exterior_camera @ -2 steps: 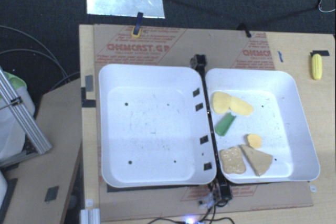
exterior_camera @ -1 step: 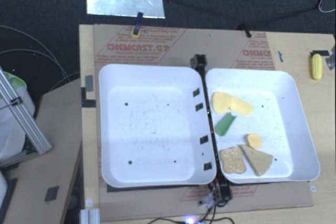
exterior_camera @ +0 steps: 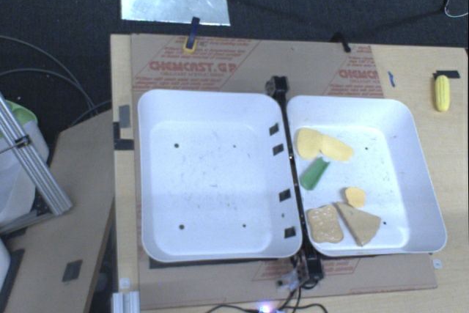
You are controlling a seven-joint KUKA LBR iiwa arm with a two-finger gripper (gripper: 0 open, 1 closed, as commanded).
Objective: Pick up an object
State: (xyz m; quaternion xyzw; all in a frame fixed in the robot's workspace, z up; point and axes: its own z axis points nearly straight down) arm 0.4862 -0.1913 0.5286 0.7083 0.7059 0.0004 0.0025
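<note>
Objects lie in the right bin (exterior_camera: 410, 157), toward its left side: two flat yellow ovals (exterior_camera: 322, 146) overlapping, a smooth green stick (exterior_camera: 314, 173) just below them, a small orange round (exterior_camera: 355, 196), a bumpy tan cracker (exterior_camera: 325, 223) and a tan wedge (exterior_camera: 360, 223) touching it. Left bin (exterior_camera: 212, 113) is glossy white plastic on brown cardboard (exterior_camera: 242, 62). Gripper state: cannot tell.

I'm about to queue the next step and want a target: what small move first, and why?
Probably bring the arm in over the right bin and stop above the green piece. All the pieces sit in that bin's left half, and the green one looks the easiest: slim, with the two yellow pieces only touching its upper end, while the cracker and wedge lie edge to edge.
</note>
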